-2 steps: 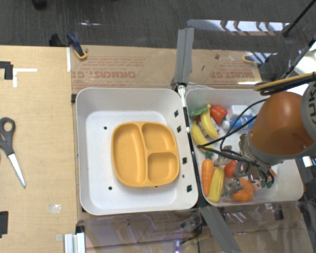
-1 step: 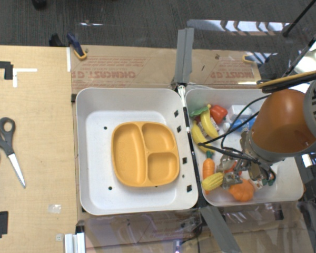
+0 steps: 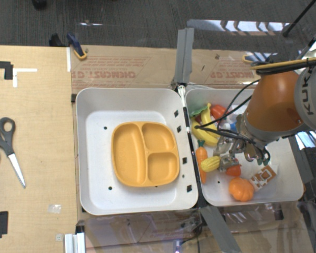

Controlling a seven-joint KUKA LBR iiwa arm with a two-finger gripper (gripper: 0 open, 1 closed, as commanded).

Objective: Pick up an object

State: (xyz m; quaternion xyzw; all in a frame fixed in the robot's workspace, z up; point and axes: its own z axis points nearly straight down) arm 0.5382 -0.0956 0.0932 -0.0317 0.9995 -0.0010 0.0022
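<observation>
1. Camera view: the hand (image 3: 229,154) hangs low in the right bin (image 3: 284,191), over a tight heap of toy food; whether it is spread or closed I cannot tell, and nothing visibly sits between its tips.
2. The likeliest targets, the yellow corn (image 3: 210,164) and a red piece (image 3: 233,169), lie touching, so a close could catch two or pinch neither.
3. The orange fruit (image 3: 241,189) is round and may roll away.
4. Cables (image 3: 221,133) trail near the banana (image 3: 203,132) and could snag.
</observation>
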